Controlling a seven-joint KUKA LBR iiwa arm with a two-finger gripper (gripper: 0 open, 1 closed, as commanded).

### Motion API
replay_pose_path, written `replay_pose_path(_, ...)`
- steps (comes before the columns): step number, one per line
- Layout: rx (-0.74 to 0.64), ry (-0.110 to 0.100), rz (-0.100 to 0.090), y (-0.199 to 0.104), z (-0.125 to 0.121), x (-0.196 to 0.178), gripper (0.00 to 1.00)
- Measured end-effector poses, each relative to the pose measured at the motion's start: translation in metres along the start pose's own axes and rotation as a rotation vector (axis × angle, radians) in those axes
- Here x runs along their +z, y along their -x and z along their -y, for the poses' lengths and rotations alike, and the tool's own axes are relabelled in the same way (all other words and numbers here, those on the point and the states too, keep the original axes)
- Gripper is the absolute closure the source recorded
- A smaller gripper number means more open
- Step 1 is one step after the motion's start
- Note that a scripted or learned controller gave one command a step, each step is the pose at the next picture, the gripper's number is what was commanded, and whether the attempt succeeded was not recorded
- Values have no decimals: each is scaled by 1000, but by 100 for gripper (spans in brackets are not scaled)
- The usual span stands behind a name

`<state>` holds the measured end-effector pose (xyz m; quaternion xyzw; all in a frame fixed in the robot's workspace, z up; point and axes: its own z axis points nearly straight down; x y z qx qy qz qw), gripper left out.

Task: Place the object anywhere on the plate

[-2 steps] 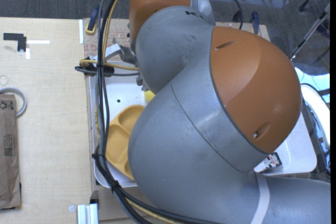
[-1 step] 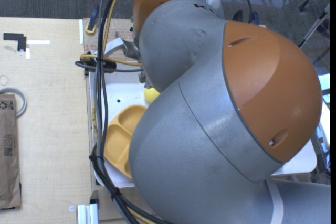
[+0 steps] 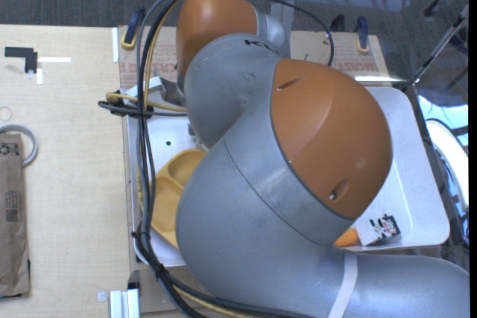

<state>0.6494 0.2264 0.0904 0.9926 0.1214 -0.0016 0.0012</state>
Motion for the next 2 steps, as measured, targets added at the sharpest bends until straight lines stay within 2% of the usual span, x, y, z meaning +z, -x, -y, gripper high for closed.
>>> replay_pose_path(1,-2,6,-16,-3,-1,-2,0)
replay_pose_path(2,-7,-1,-2,-2,0,-110,0)
